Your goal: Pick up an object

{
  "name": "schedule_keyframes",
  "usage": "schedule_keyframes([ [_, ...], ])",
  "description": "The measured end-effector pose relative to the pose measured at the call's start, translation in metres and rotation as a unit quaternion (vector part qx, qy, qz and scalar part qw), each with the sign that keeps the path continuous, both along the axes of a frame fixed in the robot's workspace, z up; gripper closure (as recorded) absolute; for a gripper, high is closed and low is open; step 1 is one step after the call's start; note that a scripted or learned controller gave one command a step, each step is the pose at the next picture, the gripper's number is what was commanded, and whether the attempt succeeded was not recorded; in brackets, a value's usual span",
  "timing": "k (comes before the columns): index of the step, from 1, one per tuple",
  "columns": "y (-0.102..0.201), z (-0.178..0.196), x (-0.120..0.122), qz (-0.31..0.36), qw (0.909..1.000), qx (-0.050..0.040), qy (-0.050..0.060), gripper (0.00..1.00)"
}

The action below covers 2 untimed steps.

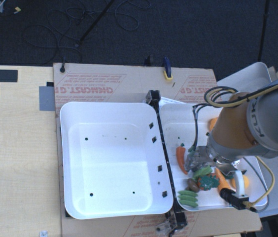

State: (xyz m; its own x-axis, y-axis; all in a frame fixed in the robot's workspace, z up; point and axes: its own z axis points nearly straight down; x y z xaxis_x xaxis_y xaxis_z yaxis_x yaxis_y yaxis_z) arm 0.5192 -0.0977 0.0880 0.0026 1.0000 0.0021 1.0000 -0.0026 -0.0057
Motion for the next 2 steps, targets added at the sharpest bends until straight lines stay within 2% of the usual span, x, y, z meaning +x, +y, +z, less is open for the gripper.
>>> schedule_keyframes([
  [1,0.099,0.106,0.044,0.007,0.9999,0.0010,-0.008,1.00],
  [2,0.140,0.099,0.066,0.003,1.0000,-0.0007,-0.002,1.00],
])
